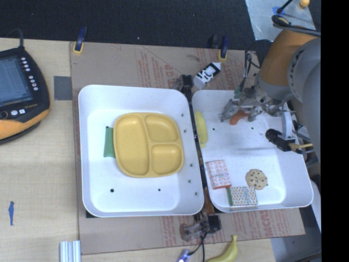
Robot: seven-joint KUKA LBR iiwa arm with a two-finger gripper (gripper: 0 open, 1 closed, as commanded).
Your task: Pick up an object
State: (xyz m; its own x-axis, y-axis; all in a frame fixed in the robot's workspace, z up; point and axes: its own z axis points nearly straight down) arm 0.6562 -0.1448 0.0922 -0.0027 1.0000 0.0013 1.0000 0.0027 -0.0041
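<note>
Nearest edge of the desk: a banana lies outside the bins, ignore it. Right bin, near end: patterned packet, cookie, red-and-white packet, all close together, none touching the arm. Yellow-green piece hugs the bin's left wall. Left bin holds a yellow divided plate sitting over a green item.

Far end of right bin: end effector is low over the floor with a small orange-red thing at its tip. Can't tell whether it's wide, narrow or clamped on that thing, too cluttered at this resolution.

My read: that orange-red piece is the likely target. It's small, sits low, easy to nudge. Centre it between the tips, descend straight, close before lifting, lift slowly. Pendant far left, irrelevant.
</note>
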